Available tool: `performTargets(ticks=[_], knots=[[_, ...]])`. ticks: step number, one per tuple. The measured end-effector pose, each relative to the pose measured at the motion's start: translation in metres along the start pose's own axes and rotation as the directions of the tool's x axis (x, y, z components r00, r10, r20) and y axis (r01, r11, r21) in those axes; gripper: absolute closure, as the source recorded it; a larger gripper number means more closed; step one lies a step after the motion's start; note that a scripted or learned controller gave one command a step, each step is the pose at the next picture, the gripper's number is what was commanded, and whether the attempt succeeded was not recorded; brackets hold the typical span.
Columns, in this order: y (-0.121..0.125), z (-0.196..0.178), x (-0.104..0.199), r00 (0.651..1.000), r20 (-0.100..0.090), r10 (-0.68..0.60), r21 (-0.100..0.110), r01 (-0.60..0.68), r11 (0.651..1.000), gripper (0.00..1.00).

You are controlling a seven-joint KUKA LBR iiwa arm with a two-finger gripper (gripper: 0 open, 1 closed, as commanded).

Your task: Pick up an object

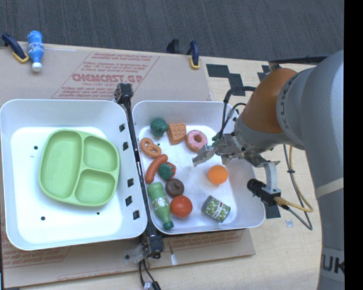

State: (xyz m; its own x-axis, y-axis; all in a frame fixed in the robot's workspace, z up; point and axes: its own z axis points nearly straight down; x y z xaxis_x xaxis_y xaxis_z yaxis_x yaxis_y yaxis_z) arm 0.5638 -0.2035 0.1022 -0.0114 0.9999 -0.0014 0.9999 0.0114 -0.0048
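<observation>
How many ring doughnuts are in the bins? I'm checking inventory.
2: a pink-frosted ring doughnut by the right bin's far side, and a chocolate-brown ring doughnut mid-bin. The arm may hide others.

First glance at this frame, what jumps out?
The big grey arm with its orange band reaching in from the right, its pincer over the right white bin beside a pink-frosted doughnut and an orange ball. Then the lime-green divided plate in the left white bin.
</observation>
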Motion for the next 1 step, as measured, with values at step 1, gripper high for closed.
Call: performTargets(ticks=[1], knots=[[0.0003,-0.0102,0.0001,1.000,0.001,-0.004,0.001,0.004,1.000,1.00]])
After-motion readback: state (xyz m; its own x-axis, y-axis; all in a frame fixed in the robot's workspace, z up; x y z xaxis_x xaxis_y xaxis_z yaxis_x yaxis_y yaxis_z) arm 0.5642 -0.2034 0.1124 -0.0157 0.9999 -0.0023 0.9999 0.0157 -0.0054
